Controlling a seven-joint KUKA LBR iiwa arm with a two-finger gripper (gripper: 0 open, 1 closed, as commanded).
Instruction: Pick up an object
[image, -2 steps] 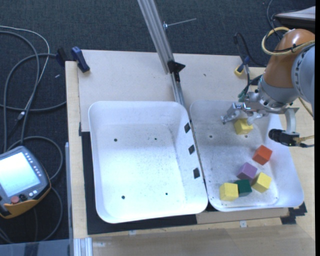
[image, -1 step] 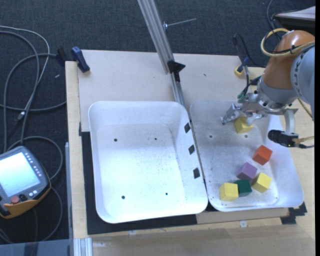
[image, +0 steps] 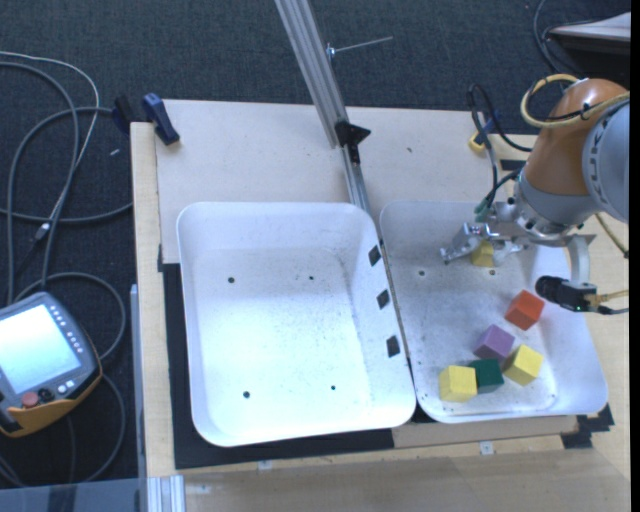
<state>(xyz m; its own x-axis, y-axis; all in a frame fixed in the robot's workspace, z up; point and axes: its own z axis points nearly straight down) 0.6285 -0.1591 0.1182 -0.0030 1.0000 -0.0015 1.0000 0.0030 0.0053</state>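
A small yellow block (image: 484, 256) sits between your gripper's (image: 476, 246) fingers in the right bin (image: 420, 300), upper part; the fingers look clamped on it. You're at the grasp; next, lift straight up.

Teach pendant (image: 40, 365), blue clamp (image: 160, 118)

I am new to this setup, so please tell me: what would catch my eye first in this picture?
The grey and orange arm reaches in from the right, its gripper low over a yellow block at the far end of the right bin. Near that bin's front edge lie bright blocks: orange, purple, green and two yellow.
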